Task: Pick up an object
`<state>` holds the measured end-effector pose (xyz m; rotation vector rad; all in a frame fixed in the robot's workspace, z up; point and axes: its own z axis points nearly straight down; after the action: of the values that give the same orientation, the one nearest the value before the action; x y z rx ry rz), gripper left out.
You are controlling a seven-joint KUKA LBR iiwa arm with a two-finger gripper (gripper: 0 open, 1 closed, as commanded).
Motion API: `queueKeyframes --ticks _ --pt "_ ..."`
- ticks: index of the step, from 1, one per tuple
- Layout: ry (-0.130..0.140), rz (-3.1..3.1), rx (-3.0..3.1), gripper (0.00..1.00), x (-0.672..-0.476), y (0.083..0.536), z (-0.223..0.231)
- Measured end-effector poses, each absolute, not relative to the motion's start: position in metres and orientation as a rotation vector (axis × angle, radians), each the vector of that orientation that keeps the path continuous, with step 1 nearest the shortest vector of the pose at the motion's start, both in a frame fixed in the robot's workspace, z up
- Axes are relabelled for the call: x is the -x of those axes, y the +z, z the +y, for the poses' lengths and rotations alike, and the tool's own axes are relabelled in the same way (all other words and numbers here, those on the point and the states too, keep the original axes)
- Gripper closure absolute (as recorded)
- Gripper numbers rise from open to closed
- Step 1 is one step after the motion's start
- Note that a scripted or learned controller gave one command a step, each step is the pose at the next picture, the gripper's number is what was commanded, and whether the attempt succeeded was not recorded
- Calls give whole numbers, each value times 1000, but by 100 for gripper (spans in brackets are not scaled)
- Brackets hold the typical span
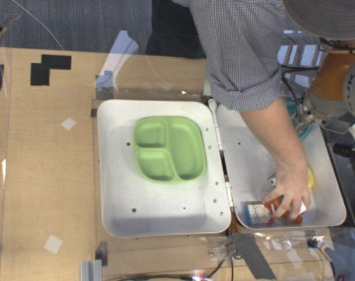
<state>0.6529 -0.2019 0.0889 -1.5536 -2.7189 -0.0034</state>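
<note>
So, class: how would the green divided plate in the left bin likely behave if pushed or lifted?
The green plate looks like moulded plastic, so probably stiff and light. It lies flat in the left bin, so it would likely slide, not roll. Its raised rim may offer a grip.

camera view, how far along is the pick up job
Nothing looks picked up yet. A person's hand reaches into the right white bin, touching the small items at its near edge, including a white-and-blue can. The grey arm with its orange band sits back at the right edge. The whole pick remains.
</note>
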Motion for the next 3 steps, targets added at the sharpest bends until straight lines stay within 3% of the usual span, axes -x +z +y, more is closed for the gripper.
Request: queueKeyframes --ticks 1,2,3 --pt "3 -2607 1689 0 -665 86 -198" --pt "-11 -2538 1872 0 -594 91 -197" --pt "-11 -2594 1787 0 -599 88 -116"
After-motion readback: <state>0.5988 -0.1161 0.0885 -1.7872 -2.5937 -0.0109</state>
